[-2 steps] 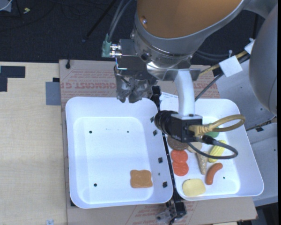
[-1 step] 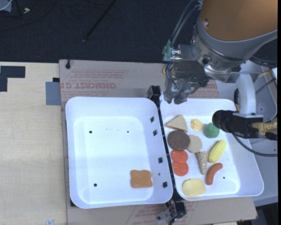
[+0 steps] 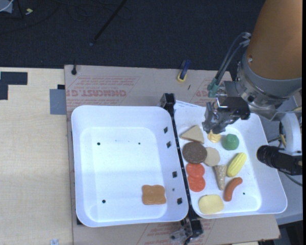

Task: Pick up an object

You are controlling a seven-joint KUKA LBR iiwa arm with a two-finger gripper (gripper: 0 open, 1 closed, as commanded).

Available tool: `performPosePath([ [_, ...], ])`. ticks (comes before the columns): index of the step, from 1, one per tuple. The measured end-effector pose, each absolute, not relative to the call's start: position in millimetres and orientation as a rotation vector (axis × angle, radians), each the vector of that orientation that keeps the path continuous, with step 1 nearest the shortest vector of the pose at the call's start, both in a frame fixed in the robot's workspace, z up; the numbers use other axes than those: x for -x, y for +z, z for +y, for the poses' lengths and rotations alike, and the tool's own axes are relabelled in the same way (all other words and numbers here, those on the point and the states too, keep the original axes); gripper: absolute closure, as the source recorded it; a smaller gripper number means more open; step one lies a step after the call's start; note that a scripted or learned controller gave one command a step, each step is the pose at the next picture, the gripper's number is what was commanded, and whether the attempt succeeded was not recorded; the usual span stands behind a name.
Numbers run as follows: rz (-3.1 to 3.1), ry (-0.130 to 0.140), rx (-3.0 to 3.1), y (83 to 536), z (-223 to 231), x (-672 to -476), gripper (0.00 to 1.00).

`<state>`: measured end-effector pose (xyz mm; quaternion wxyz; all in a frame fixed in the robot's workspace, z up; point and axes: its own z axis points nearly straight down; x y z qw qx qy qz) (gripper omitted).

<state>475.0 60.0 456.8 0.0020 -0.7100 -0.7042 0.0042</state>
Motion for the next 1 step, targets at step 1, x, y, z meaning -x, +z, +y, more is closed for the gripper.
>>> performPosePath([
  [1,-2.227,-0.006,2.218,541.5,117.4,-478.2,1.0],
])
